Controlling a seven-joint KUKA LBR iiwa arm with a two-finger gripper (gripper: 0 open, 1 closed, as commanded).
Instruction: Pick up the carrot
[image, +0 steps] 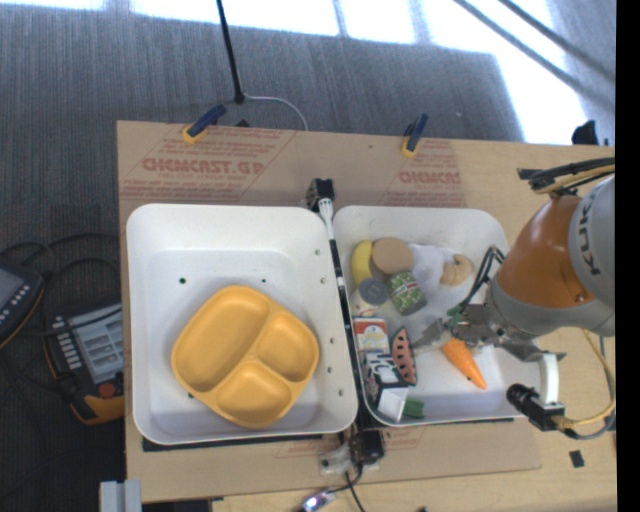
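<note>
The carrot (465, 362) is small and orange, and lies pointing down-right on the floor of the right bin (478, 222), near its right wall. My gripper (462, 334) hangs from the orange-banded wrist directly over the carrot's thick upper end, very close to it or touching it. The metal gripper parts spread left and right just above the carrot. The wrist hides how the gripper meets the carrot.
Left of the carrot lie a watermelon slice (403, 358), a juice carton (371, 335) and a dark box (380, 380). At the back of the bin are a banana (361, 262), a green can (407, 292) and a bread roll (458, 268). A yellow divided plate (245, 355) sits in the left bin (150, 300).
</note>
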